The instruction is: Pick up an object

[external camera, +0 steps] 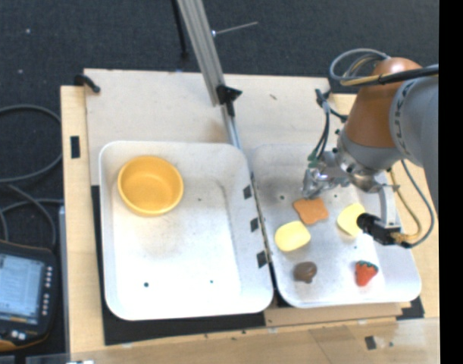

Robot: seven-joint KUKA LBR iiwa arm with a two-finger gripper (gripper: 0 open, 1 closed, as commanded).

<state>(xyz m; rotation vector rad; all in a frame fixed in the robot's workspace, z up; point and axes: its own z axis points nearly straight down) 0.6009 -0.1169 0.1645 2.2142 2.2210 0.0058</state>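
In the right bin (398,283) lie several small items. An orange-brown flat piece (311,211) rests near the bin's middle. A pale yellow block (292,236) sits just below and left of it. A second yellow piece (349,220) lies to its right, partly behind a black fitting on the arm. A dark brown lump (305,271) and a red strawberry (366,273) are near the front rim. My gripper (316,182) hangs low over the bin, just above the orange-brown piece's far edge. Nothing is visibly held.
The left bin (178,279) holds a yellow bowl (150,185) in its far left corner. A slanted metal rail (204,48) runs from the top down to the gap between the bins. The arm's cables loop at the right.
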